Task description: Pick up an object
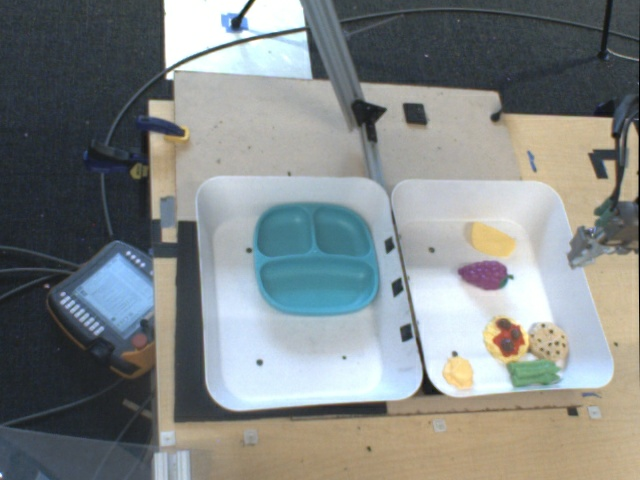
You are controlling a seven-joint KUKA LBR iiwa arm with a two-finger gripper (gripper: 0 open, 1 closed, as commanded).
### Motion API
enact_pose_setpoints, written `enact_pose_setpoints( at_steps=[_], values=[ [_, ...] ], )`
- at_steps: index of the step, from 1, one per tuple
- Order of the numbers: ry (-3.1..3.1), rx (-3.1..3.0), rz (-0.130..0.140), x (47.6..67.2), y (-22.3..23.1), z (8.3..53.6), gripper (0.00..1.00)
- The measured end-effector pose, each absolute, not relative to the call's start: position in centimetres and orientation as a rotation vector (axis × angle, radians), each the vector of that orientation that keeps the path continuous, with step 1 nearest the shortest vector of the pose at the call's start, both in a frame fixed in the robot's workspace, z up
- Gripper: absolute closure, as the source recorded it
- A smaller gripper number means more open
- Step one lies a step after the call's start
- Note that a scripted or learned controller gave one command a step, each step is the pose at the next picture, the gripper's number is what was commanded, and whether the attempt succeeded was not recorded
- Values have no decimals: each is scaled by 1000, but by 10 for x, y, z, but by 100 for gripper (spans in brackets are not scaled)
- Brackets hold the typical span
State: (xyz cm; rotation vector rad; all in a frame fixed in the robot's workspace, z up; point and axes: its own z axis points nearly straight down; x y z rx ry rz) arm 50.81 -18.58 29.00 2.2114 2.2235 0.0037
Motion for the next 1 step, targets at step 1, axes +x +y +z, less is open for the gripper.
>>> enact_pose_setpoints(
  at_steps=[1],
  values=[
    [2230,2212,1,506,-134,279,100]
  ],
)
